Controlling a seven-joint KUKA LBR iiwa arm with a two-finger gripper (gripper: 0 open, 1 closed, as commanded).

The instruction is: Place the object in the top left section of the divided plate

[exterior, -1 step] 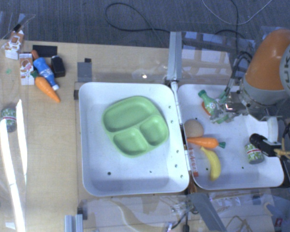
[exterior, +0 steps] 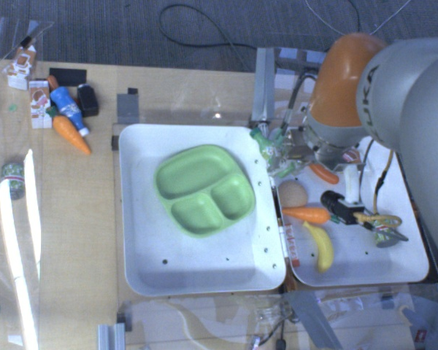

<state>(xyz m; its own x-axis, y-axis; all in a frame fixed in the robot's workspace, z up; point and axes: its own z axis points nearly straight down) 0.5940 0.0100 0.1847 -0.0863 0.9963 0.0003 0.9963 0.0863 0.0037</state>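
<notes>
I have the arm's wrist low over the near-left corner of the right bin (exterior: 416,268), because that is where the loose objects lie. The gripper (exterior: 281,155) hangs at the rim between the two bins, with something greenish at its tip; I cannot tell what it is, nor whether it is gripped. Just below sit a pale egg-like ball (exterior: 293,193), a carrot (exterior: 306,214), a banana (exterior: 320,245) and a small orange-red piece (exterior: 324,173). The green divided plate (exterior: 204,189) rests in the middle of the left bin (exterior: 142,268), all its sections bare, its large section toward the top left. I judge that nothing has been delivered yet.
</notes>
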